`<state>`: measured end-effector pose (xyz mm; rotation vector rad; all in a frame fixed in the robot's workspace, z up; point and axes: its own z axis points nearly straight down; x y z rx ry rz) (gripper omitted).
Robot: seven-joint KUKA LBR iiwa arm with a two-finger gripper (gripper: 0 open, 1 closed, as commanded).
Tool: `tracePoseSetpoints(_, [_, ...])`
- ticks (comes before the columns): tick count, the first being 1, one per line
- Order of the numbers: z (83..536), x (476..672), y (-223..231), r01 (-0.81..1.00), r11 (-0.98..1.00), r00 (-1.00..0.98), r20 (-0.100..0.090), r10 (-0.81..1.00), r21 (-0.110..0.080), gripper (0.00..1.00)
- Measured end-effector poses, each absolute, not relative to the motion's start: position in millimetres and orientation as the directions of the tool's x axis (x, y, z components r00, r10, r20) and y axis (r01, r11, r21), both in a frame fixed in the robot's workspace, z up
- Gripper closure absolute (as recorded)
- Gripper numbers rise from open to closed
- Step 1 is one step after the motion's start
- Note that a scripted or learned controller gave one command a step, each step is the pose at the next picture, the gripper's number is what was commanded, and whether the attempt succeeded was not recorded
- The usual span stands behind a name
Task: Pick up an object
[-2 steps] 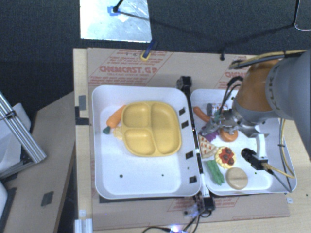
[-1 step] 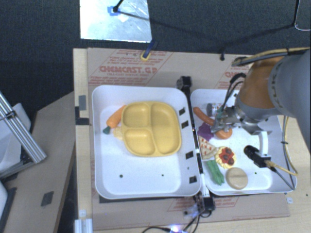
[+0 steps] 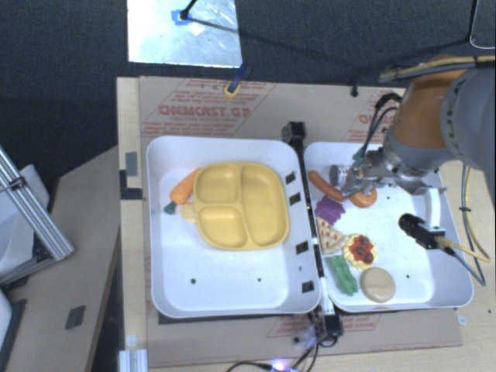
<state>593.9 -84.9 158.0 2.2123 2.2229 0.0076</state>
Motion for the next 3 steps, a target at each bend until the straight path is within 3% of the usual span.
tracePoseSetpoints(2, [226, 596.8, -86, 1.000, 0.005, -0.005, -0.001, 1.000, 0.005, 1.00])
tracePoseSetpoints(3, [221, 544.9, -53, 1.000, 0.005, -0.005, 0.001, 1.000, -0.002, 1.00])
